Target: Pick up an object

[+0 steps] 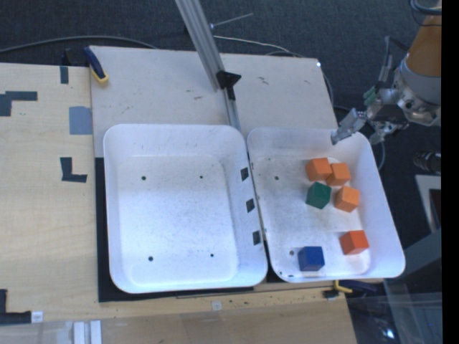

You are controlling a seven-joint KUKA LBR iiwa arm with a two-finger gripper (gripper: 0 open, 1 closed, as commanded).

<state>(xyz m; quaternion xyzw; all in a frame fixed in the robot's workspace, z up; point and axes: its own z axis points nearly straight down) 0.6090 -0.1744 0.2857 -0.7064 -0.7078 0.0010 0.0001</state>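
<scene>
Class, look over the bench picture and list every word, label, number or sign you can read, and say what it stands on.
None: nothing in the camera view can be read.
The grey and dark tape patches on the wooden bench are blank shapes.
The small dark tabs between the two bins carry no legible marks.
The coloured blocks, such as the blue block, show plain faces.
</scene>
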